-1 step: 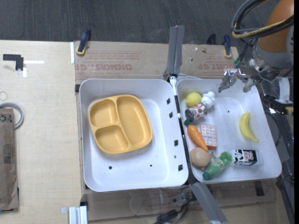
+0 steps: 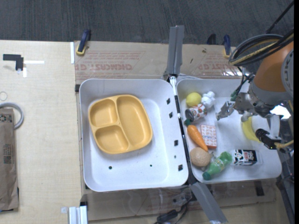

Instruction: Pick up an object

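The gripper (image 2: 227,110) is seen low over the right bin (image 2: 275,171), its fingers spread, with nothing between them. The nearest candidates, a lemon (image 2: 193,99) and a small white figure (image 2: 208,98), are left of it at the far end. A closing grasp could meet only the bare floor, since the fingers are offset from every item.

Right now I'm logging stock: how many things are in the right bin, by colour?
Yellow: 2, round lemon, curved banana
Orange: 1, carrot
Green: 1, plastic bottle
Tan: 1, round potato
Mixed prints: 4
Total: 9
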